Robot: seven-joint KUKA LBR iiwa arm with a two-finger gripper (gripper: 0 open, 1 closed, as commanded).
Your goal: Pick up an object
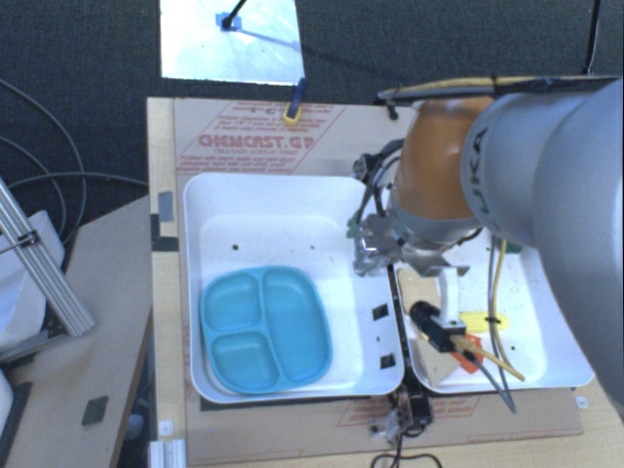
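A light blue divided plate point(265, 330) lies flat in the left bin point(283, 208), toward its front left. My gripper point(369, 250) hangs under the orange-banded wrist, over the rim between the two bins and above the left bin's right edge. It is well to the right of the plate and touches nothing that I can see. In the right bin point(561, 354), near the front, a yellow piece point(480, 321), an orange piece point(469, 356) and a tan piece point(444, 366) lie close together, partly hidden by the arm's cables.
The bulky grey arm covers most of the right bin. Two small black marks point(381, 313) sit on the left bin's right wall. A cardboard sheet point(255, 139) lies under both bins, with a yellow and blue clip point(293, 106) at its far edge.
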